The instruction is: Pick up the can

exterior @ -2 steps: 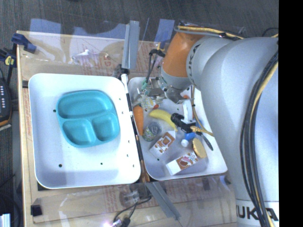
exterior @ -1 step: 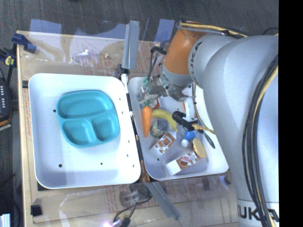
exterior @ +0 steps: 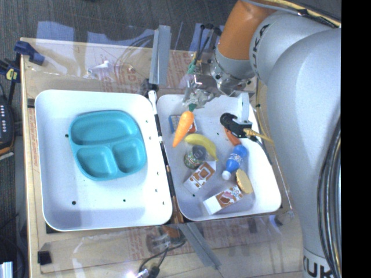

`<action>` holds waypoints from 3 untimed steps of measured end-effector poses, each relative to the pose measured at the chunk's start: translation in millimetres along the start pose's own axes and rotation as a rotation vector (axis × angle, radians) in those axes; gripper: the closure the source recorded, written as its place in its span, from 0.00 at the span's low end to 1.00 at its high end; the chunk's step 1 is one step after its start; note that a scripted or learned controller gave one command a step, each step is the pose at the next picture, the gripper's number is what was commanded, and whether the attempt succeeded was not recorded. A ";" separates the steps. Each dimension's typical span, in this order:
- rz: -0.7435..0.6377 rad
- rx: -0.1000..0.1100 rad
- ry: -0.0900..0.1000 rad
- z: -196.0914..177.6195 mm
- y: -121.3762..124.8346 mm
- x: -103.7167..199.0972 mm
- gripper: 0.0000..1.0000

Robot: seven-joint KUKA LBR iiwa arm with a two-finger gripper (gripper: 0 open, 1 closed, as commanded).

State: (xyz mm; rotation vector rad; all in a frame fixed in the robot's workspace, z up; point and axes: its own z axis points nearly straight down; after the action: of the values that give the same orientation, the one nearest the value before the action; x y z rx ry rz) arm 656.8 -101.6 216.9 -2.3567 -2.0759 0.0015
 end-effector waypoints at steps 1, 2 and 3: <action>-0.001 0.001 0.001 0.3 -0.1 0.3 0.00; -0.023 0.004 -0.001 91.5 2.3 -23.7 0.00; -0.106 0.000 0.001 33.1 8.5 -64.3 0.00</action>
State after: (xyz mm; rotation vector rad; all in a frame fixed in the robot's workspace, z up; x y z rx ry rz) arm 657.1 -166.5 183.9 -2.2429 -2.1980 0.0004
